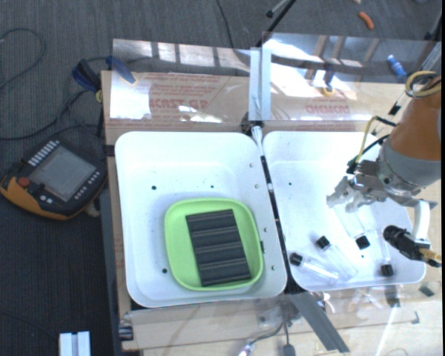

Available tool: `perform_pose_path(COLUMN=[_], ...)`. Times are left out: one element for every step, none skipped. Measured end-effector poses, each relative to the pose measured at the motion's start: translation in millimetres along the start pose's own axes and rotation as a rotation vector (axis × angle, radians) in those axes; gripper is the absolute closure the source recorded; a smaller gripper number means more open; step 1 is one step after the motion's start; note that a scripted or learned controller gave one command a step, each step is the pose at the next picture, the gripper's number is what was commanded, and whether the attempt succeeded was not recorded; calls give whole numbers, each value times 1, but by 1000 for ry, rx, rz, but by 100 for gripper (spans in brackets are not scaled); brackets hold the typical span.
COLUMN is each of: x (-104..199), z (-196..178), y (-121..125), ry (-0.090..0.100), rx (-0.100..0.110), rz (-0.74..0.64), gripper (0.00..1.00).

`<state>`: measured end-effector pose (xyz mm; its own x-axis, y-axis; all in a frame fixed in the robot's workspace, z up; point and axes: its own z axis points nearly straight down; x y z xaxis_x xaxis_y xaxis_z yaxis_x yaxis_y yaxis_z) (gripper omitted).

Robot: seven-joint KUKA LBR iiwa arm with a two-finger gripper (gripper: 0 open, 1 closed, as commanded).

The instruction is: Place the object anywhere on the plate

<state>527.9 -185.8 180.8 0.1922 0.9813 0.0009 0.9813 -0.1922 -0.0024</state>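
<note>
End effector [354, 199] hangs over the right bin [304, 162], in its right half, below the grey wrist and orange band. Whether it is apart or together, cannot tell; the parts blur against the white floor.

Green plate [176, 221] sits well to the left of the end effector, in the left bin [185, 154], toward that bin's near side. A dark ribbed block [218, 247] lies on the plate, covering most of its middle, long side running front to back.

Near side of the end effector, on the right bin's floor: several small black pieces, one [322, 242] just below and left, one [363, 242] just below, one [386, 270] further toward the near rim. A clear tube with a black cap [311, 265] lies below and left, close to the near rim.

Handheld controller [55, 178] rests on the floor, far left of everything, off the table.
</note>
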Motion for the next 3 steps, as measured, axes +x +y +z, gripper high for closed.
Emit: perform_pose_path(x=[0,16,4], z=[0,-55,-98], y=[0,-30,-24], ry=[0,-2,-3], rx=[0,0,-1], rz=[0,48,31], gripper=[0,0,0])
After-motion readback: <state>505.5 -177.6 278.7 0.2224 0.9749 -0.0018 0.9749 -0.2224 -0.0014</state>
